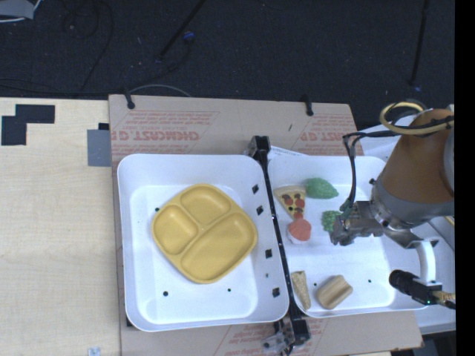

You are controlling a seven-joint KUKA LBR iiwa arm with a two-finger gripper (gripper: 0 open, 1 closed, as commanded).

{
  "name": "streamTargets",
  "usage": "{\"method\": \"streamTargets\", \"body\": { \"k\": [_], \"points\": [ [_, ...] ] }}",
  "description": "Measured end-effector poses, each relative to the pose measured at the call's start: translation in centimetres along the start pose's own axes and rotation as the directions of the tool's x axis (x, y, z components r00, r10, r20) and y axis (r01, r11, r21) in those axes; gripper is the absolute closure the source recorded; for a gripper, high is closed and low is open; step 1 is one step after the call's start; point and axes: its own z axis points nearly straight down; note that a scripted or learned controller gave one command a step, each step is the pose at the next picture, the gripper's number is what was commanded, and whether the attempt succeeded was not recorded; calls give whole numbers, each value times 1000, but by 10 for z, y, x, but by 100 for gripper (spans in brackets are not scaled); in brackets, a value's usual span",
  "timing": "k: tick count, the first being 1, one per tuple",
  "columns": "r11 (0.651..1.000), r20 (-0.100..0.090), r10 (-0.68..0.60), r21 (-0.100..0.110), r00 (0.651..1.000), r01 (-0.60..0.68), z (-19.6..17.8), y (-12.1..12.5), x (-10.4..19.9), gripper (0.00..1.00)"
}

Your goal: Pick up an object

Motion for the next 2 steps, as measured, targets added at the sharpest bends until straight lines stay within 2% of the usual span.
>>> {"method": "streamTargets", "body": {
  "k": [1, 2],
  "points": [
    [1000, 0, -3, -2, 1000, 3, -63, 3, 0, 100],
    [1000, 0, -3, 1, 1000, 3, -108, 4, -1, 100]
  ]
}}
